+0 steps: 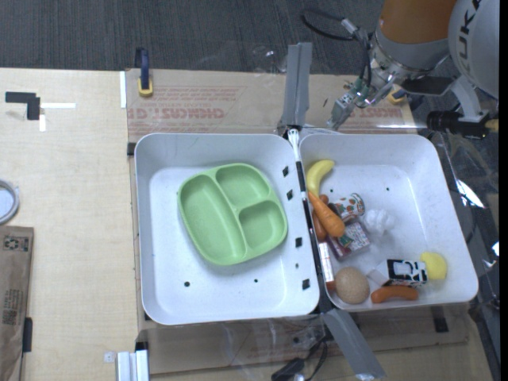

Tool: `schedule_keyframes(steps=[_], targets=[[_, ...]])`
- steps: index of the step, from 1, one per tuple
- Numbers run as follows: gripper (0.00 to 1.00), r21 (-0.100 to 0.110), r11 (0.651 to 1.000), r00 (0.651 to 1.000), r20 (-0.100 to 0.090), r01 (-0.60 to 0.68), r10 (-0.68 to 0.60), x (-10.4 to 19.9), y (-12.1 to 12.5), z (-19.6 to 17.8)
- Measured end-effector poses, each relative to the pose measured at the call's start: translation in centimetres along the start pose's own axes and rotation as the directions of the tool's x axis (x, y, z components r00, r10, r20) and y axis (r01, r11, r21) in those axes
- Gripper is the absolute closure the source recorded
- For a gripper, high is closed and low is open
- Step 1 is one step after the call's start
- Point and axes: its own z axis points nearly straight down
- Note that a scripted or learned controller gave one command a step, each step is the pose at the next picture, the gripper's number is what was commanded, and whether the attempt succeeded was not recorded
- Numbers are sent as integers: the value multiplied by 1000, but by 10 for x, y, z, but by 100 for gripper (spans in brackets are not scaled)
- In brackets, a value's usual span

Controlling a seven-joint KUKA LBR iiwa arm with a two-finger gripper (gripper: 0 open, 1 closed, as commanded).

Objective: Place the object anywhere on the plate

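From my feed I see a pale wooden bench (63,181) with a dark ribbed floor along the top of the frame. A sheet of brown printed cardboard (206,105) lies under the upper edges of the two bins, and a blue-and-yellow clamp (143,74) sits at its upper left corner. A roll of tape (6,203) pokes in at the left edge.

The left bin (159,276) is smooth white plastic with rounded corners. In it, centre frame, lies the green plate (232,213), matte, rounded and split into three compartments, all bare.

The right bin (432,173) holds the clutter, mostly along its left wall and lower edge: a curved yellow banana (317,173), a glossy orange carrot (327,215) just below it, a crinkly printed packet (349,236), a tan egg-shaped piece (352,285), a second small orange piece (394,294), a black-and-white carton (406,271) and a yellow ball (433,266).

The gripper (341,116) hangs at upper right, above the far rim of the right bin, with nothing in it. I cannot tell how it is set.
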Motion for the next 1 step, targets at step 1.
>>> schedule_keyframes(steps=[1], targets=[[100, 3, 999, 999, -2, 37, -37, 58, 21, 101]])
